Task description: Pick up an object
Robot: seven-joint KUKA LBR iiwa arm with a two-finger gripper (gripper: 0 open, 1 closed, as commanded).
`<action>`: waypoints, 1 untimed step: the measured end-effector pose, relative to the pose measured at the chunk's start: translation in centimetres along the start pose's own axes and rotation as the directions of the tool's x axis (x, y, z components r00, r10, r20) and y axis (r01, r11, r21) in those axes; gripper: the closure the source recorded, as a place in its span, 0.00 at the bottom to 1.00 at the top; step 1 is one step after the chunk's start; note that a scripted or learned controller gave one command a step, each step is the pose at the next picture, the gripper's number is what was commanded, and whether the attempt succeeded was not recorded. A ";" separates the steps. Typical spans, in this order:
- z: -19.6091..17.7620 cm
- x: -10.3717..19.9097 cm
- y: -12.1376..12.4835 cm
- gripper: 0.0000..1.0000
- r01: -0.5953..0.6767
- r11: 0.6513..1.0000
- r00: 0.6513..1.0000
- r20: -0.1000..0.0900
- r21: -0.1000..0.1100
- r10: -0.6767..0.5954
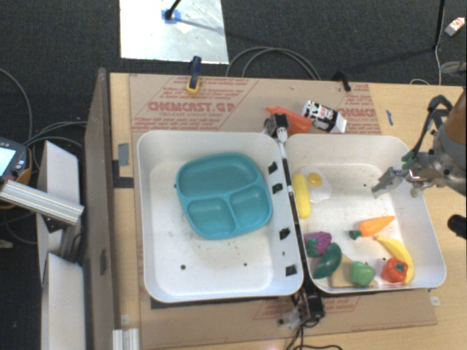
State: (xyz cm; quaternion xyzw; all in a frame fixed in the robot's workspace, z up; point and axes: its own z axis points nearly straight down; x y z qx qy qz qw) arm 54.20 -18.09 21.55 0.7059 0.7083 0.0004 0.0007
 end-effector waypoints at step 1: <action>9.1 2.6 6.8 0.00 0.005 1.000 1.000 -0.002 0.004 -0.005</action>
